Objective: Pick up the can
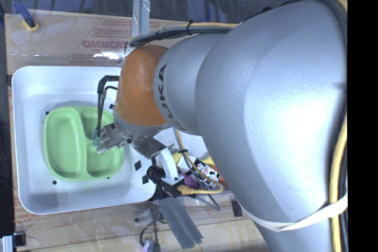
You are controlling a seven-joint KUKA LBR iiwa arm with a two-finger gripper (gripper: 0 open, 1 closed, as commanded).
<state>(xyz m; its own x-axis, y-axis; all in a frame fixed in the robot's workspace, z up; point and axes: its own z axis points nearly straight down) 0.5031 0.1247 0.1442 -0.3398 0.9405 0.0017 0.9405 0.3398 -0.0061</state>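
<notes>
Grey arm [266, 115] with orange band [139, 88] blocks most of right side. White bin [29, 127] at left holds green divided tray [68, 141]. Gripper [103, 141] over tray's right compartment; can location undeterminable.

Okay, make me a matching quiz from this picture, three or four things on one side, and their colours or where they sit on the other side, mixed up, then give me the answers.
Things:
1. divided tray
2. bin
3. arm band
4. blue clip

Descriptions:
A. white, shallow, on the bench
B. orange, just above the wrist
C. light green, lying inside the bin
D. at the top left corner of the bench

Pairs: 1-C, 2-A, 3-B, 4-D
</notes>
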